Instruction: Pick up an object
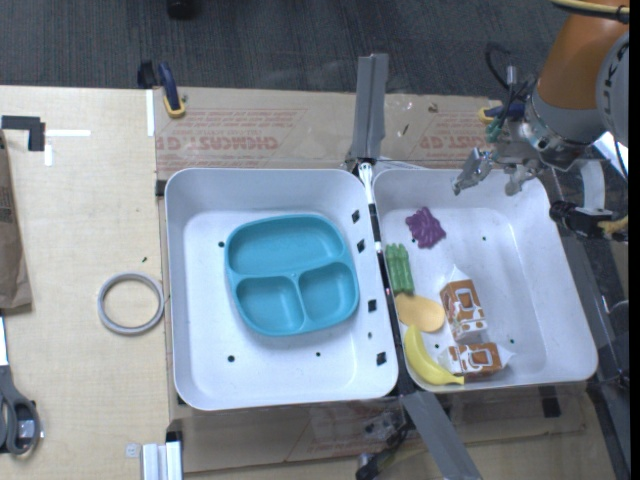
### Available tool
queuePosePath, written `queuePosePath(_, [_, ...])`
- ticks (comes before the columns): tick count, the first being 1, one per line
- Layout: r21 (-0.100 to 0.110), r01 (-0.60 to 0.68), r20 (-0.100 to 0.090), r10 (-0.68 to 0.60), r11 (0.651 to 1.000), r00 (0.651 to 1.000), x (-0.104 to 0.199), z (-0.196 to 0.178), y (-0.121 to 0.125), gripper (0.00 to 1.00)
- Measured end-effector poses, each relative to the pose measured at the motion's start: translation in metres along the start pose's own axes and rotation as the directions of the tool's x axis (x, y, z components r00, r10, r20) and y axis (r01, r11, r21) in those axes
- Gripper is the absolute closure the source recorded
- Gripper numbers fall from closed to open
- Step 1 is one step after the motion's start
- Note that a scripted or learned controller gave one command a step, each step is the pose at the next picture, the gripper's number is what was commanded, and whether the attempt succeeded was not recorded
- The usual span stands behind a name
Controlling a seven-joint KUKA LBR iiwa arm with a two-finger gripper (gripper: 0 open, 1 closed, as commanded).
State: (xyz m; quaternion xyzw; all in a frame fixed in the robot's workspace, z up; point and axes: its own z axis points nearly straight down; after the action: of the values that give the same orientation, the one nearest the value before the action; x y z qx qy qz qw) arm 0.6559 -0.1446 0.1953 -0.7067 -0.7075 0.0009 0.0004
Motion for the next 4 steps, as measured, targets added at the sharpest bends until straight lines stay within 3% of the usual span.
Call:
queuePosePath(1, [0.002, -0.061, -0.001, 0.061, 0.998, 0.998, 0.026, 0.042, -0.083, 0.00])
queuePosePath(2, [0.001, 0.143, -0.001, -0.143, 0.990, 0.990, 0.040, 0.105, -0.121, 0.00])
queuePosePath(3, [0.001, 0.139, -0.001, -0.139, 0.990, 0.990, 0.039, 0.096, -0.120, 1.00])
queuePosePath(4, [-0.001, 0.259, 0.000, -0.259, 0.966, 0.966, 0.077, 0.004, -0.105, 1.00])
